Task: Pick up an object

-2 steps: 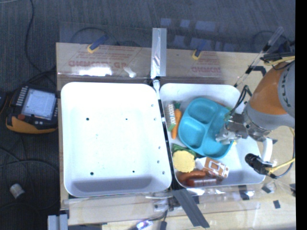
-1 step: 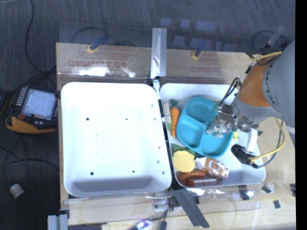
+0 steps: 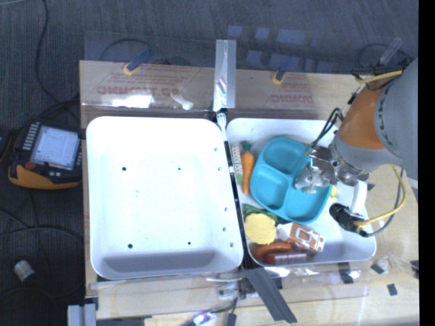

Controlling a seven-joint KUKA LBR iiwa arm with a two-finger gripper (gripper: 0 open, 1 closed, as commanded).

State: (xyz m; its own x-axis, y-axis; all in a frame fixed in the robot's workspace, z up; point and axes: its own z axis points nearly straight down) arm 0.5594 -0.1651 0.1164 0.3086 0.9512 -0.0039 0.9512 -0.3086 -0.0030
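Note:
The right bin [image 3: 353, 250] holds a blue two-part dish [image 3: 282, 176], an orange carrot [image 3: 248, 169] at its left, a yellow corn piece [image 3: 260, 228], a brown sausage [image 3: 275, 257] and a small orange box [image 3: 305, 238]. My gripper [image 3: 310, 180] hangs over the right half of the blue dish, low inside it. The arm comes in from the right, its orange band [image 3: 360, 124] above the wrist.
The left bin [image 3: 160, 195] lies beside the right one, a metal divider [image 3: 224, 73] behind them. A black and yellow cable [image 3: 360, 224] loops at the right bin's right rim. A handheld device [image 3: 47, 155] lies on the floor at far left.

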